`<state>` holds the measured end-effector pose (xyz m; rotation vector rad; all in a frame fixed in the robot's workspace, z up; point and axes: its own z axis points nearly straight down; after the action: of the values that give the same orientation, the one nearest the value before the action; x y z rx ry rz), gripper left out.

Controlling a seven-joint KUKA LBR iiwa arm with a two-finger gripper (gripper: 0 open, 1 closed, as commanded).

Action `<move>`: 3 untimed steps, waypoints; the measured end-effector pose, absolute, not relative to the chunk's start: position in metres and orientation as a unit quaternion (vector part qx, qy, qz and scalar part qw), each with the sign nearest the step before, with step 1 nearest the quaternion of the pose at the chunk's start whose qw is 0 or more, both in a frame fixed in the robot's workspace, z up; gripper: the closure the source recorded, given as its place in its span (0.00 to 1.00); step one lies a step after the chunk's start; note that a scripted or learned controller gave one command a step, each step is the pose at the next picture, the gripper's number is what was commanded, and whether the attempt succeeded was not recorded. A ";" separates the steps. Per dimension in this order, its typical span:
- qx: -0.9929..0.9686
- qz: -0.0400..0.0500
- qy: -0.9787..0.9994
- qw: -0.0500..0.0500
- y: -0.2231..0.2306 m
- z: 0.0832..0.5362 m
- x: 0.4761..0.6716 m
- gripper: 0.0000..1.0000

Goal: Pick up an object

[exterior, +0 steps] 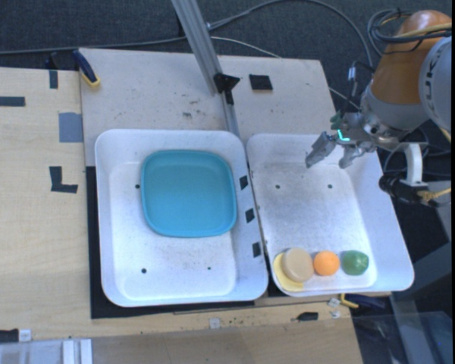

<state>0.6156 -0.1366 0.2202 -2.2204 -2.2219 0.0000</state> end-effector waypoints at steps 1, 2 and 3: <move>-0.707 0.000 -0.707 0.000 -0.137 0.220 0.616 0.00; -0.707 0.001 -0.707 0.002 -0.137 0.176 0.620 0.00; -0.707 0.001 -0.707 0.002 -0.134 0.132 0.617 0.00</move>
<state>0.6169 -0.1336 0.1325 -2.2180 -2.2200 0.0044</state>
